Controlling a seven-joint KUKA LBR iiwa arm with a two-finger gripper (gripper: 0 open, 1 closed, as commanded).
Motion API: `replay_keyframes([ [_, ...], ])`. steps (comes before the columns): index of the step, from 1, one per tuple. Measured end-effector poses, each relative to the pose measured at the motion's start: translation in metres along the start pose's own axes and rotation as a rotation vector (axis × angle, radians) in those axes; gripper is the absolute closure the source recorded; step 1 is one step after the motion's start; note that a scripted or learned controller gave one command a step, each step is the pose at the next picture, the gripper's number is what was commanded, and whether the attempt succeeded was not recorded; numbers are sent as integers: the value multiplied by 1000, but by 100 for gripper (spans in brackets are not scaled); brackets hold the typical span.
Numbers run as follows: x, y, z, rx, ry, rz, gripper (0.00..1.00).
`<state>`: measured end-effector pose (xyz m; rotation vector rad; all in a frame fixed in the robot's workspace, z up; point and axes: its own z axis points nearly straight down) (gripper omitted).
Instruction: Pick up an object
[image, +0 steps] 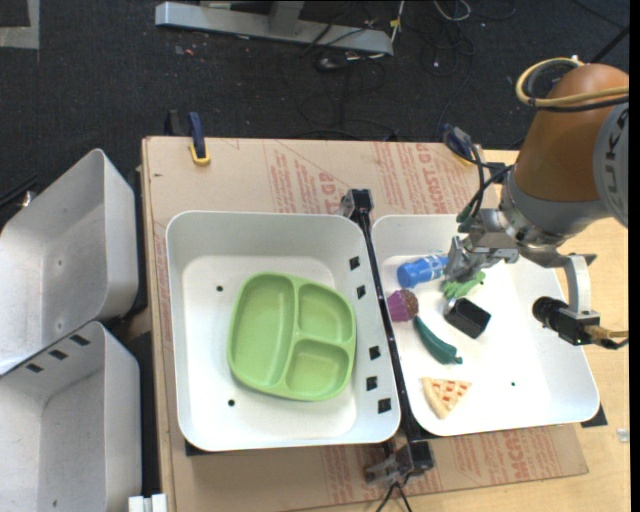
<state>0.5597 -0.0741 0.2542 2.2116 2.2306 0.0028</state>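
Note:
My gripper (463, 272) hangs over the upper middle of the right bin (560, 400), reaching in from the right. A small green object (462, 289) shows right at its tip; whether it is gripped or lying on the bin floor I cannot tell. A blue bottle (421, 270) lies just left of the gripper. A black block (467, 317) sits just below it. Further left lies a purple ball (403, 304). A teal tool (436, 339) and a toy pizza slice (445, 394) lie nearer the front.
The left bin (200, 400) holds a green divided plate (293, 337). A black divider rail (380, 320) runs between the bins. Two more white bins (60, 300) stand off the bench at the left. A black fitting (560, 315) sits at the right bin's right side.

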Motion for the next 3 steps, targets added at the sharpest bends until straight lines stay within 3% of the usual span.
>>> replay_keyframes([
  [3, 159, 62, 26, 0, -1, 2, 100],
])
